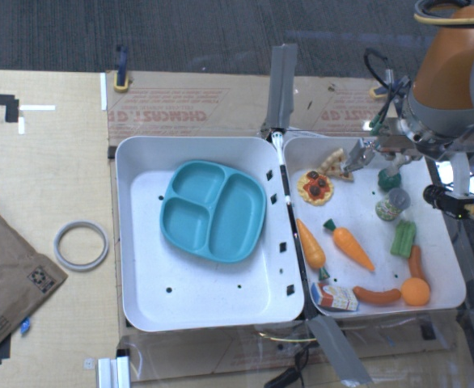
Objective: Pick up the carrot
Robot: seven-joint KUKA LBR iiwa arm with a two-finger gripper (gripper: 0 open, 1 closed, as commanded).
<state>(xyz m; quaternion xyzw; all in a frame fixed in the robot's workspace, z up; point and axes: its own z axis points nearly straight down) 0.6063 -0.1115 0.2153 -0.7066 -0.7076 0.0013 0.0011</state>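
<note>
- We've got the orange plastic carrot with a green top [351, 246] lying in the right shallow white bin [451, 253], roughly mid-bin, green end pointing to about 10 o'clock.
- The grey arm with the orange band [450, 55] comes in at the 1 o'clock corner of the view, and its two-finger jaws [358, 157] sit low over the far end of that right bin, at about 12 o'clock from the carrot and well apart from it.
- Honestly we can't tell how far the jaws are open, and nothing shows up between them.
- Just beside the jaws is a small pizza slice toy [332, 164], with a round mini pizza [315, 187] at 7 o'clock from it.
- Around the carrot: a second orange piece [310, 245] along the bin's left wall at 9 o'clock, a green block [403, 238] at 3 o'clock, and a red sausage [377, 295] plus an orange ball [416, 291] down around 5 o'clock.
- The left white bin [140, 297] holds a teal divided plastic plate [213, 211].
- Out on the wooden surface [43, 168], a grey tape ring [81, 244] sits at 9 o'clock from the left bin.
</note>
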